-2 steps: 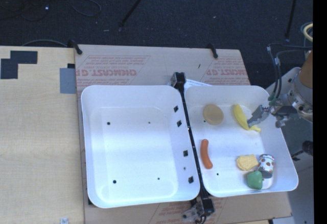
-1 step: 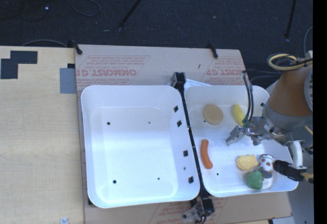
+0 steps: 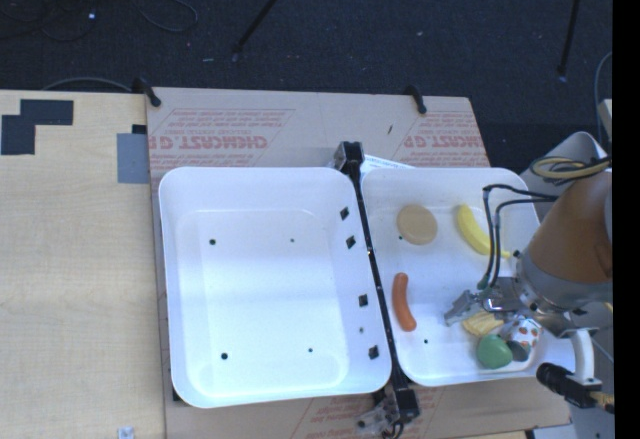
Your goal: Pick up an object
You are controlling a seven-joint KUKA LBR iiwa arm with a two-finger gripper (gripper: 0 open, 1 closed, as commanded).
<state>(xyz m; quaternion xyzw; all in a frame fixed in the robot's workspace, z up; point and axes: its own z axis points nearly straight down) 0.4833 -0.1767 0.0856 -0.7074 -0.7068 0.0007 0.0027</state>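
Observation:
In the right bin point(image 3: 440, 202) lie a tan round disc point(image 3: 417, 224), a yellow banana point(image 3: 472, 228), an orange-red sausage point(image 3: 403, 301), a green rounded object point(image 3: 493, 352) and a small yellow piece point(image 3: 482, 324). My gripper point(image 3: 488, 311) is low in the bin's front right corner, right over the yellow piece and just above the green object. Its metal fingers point(image 3: 462, 307) spread to either side, with the yellow piece showing between and below them. The arm's orange band point(image 3: 572, 232) rises behind it on the right.
The left bin point(image 3: 255, 197) sits beside the right one, with a black divider clip strip point(image 3: 362, 267) between them. Both rest on a cardboard sheet point(image 3: 230, 132) over the wooden bench point(image 3: 70, 267). A black cable point(image 3: 495, 227) loops from the arm over the right bin.

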